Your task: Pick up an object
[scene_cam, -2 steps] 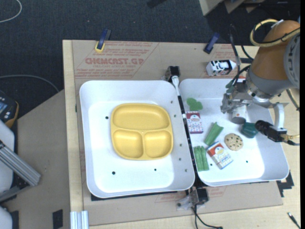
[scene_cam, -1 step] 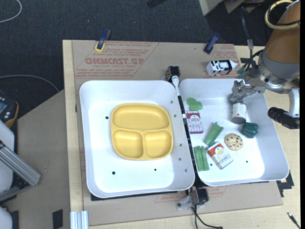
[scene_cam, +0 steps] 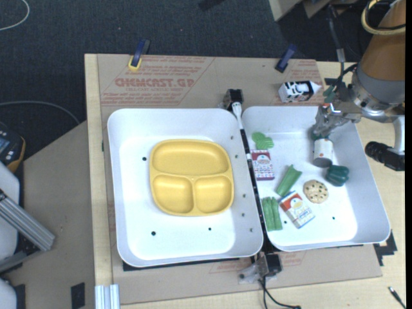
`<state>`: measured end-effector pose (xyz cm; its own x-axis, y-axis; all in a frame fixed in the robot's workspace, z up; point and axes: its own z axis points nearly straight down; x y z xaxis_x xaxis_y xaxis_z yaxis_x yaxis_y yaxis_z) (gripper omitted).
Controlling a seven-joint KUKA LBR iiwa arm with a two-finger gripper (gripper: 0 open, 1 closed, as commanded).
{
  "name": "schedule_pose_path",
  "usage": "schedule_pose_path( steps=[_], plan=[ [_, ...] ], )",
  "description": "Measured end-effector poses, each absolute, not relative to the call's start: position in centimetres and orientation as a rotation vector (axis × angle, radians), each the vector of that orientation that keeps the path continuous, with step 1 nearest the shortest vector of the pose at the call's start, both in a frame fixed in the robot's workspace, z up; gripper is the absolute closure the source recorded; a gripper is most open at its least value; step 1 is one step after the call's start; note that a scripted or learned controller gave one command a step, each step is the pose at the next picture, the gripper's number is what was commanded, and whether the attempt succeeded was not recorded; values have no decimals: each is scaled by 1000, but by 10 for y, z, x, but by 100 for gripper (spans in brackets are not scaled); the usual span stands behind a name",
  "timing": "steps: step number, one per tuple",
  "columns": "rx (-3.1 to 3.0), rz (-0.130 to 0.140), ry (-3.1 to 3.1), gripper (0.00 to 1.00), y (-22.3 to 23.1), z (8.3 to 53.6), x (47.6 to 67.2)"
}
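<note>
White plastic makes up the two shallow bins sitting side by side on the cardboard-covered worktop (scene_cam: 193,76). The left bin (scene_cam: 129,224) carries a yellow divided tray (scene_cam: 191,176) roughly at its middle. The right bin (scene_cam: 360,211) has the small things scattered loosely across it, spread apart enough that any one could be reached from above: a green leafy piece (scene_cam: 262,140) and a red-and-white packet (scene_cam: 262,165) near its left wall, a long green vegetable (scene_cam: 288,179), another green piece (scene_cam: 271,212) by the near-left corner, a small carton (scene_cam: 298,210), a cookie (scene_cam: 315,190), a dark green lump (scene_cam: 337,174) and a pale cylinder (scene_cam: 322,152).

From the right edge the arm leans in, and its gripper (scene_cam: 324,129) hangs over the far part of the right bin, just above the pale cylinder, which looks to me like the likeliest pick. How its jaws stand I cannot tell; nothing is visibly held between them. A black-and-white toy (scene_cam: 299,91) lies on the worktop beyond the bin's far wall.
</note>
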<state>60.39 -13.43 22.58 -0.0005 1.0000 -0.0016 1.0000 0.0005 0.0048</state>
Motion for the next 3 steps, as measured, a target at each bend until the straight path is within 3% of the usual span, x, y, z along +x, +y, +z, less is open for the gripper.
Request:
schedule_pose_path(
  steps=[1, 2, 3],
  plan=[
    [2223, -3, 2227, 100, -98, 235, 563],
    [2224, -3, 2224, 100, -90, 235, 544],
    [2224, -3, 2225, 100, -81, 217, 545]
  ],
)
